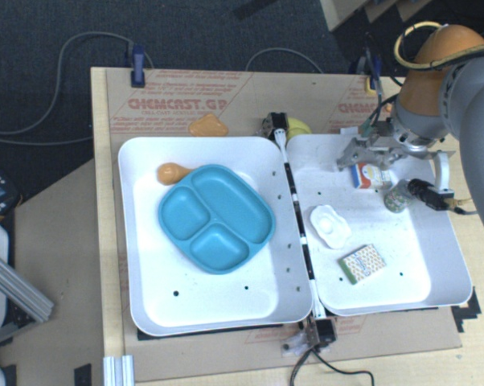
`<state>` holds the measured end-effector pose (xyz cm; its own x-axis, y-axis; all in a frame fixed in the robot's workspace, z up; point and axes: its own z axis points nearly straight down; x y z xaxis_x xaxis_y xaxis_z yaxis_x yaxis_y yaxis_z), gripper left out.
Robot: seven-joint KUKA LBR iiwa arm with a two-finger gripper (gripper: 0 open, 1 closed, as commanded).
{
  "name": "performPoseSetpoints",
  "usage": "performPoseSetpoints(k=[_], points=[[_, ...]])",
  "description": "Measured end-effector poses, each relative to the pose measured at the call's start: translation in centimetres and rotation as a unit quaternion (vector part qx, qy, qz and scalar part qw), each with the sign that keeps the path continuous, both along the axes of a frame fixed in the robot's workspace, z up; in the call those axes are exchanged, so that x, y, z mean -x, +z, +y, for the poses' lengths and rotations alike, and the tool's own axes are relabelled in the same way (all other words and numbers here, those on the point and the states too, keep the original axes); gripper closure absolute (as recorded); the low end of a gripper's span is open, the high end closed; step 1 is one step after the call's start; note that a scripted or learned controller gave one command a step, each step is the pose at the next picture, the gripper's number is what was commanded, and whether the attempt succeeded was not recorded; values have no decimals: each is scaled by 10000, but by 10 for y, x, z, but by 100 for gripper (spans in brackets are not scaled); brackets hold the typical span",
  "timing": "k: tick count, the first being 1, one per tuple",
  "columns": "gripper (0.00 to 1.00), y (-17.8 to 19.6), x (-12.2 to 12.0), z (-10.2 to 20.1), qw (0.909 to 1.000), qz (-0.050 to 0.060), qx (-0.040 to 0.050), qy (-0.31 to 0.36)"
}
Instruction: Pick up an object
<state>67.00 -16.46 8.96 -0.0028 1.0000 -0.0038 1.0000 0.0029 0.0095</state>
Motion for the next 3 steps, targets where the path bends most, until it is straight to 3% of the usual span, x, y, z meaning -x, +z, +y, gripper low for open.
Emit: performPoseSetpoints(k=[1,2,3], points=[[100,15,-2,-1,10000,-58,26,5],[0,13,-2,-1,10000,-45,23,6],[0,2,16,3,10000,-49,20,-6]])
